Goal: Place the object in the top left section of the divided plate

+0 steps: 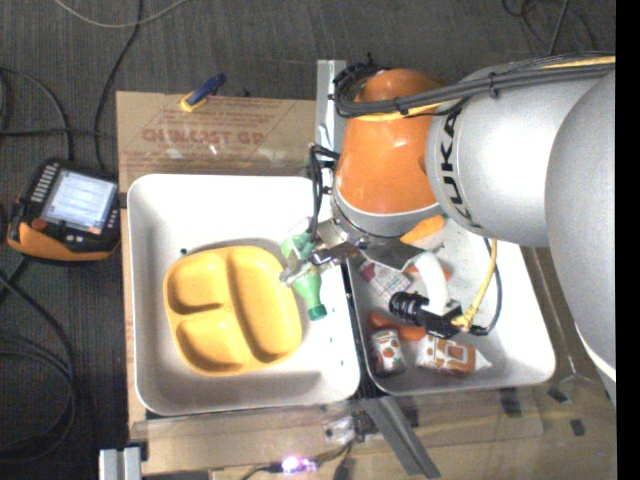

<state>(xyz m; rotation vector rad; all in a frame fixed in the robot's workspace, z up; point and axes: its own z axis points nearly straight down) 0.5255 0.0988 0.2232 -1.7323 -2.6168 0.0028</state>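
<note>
The yellow divided plate [232, 308] lies in the left bin [200, 193], with two small sections on its left and one long section on its right. My gripper [300, 266] hangs over the plate's right rim, near the wall between the bins. It is shut on a green bottle [311, 292], which shows above and below the fingers. The bottle's darker green cap points down and to the right, just off the plate's edge. The top left section [196, 282] holds nothing.
The right bin [520, 363] holds several small items, among them a little red-labelled bottle [387, 350] and a carton [446, 354]. The arm's large orange and grey body covers the upper part of that bin. A teach pendant [68, 208] lies left of the bench.
</note>
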